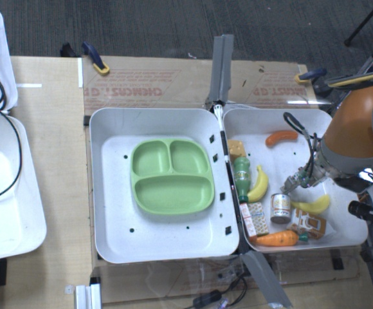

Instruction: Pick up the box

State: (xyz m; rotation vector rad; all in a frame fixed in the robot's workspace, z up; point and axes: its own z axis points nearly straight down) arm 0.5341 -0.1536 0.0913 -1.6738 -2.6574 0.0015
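Note:
A small brown and white box (309,224) lies in the right bin (251,122), near its front right corner, between a yellow banana (315,205) and a carrot (277,239). A flat white and red carton (254,219) lies along the bin's left wall. My gripper (296,183) hangs low over the bin's middle, just above and right of a tin can (280,208), and up-left of the brown box. Nothing shows held in it.
The right bin also holds a green bottle (241,176), a second banana (259,184), an orange sausage (282,137) and a tan block (237,149). A green divided plate (172,176) sits in the left bin (109,192). The arm's orange band (357,127) looms at right.

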